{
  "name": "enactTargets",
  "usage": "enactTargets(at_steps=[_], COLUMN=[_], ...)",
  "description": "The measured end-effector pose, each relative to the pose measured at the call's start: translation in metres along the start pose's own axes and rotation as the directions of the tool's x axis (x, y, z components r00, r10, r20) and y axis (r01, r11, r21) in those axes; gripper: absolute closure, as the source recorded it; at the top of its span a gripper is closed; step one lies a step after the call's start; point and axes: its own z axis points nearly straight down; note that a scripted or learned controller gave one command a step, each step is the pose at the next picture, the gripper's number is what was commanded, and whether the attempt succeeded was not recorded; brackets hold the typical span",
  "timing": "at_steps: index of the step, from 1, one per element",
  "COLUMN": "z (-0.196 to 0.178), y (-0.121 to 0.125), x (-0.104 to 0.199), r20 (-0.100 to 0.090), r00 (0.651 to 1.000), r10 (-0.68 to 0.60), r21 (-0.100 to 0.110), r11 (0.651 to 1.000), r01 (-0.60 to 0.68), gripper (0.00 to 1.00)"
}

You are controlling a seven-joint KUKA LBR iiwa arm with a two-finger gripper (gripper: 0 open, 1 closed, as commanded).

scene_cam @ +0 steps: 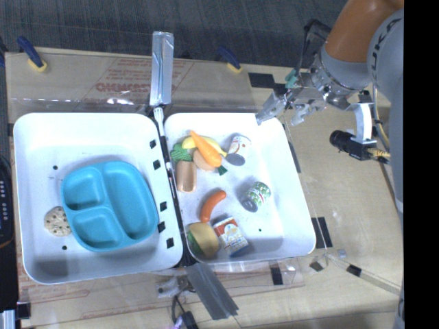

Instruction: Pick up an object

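The end effector (280, 110) hangs spread and empty above the right bin's (291, 204) far corner, toy carrot (206, 148) lower-left of it.

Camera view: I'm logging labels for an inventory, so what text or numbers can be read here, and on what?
Arm: dark lettering along its grey side, cut by the edge, unreadable.
Bench sheet: faint reddish print, too blurred to read.
Small carton: printed label, too small.
Can: pattern, no legible words.

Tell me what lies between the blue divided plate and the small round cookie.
Nothing: in the camera view the blue divided plate and the small round cookie sit edge to edge in the left white bin.
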Motion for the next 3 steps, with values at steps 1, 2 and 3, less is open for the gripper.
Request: enactTargets(at_steps=[1,2,3], z=[0.1,0.192,0.181], y=[0.008,0.035,0.035], x=[0.057,0.046,0.047], r20=[-0.004,0.003,0.002], r00=[0.99,0.95,0.948], r10=[-0.143,-0.312,-0.317], r21=[0.006,-0.008,-0.003], r11=[0.99,0.95,0.948], r01=[0.143,0.312,0.317], gripper=[0.0,0.0,1.0])
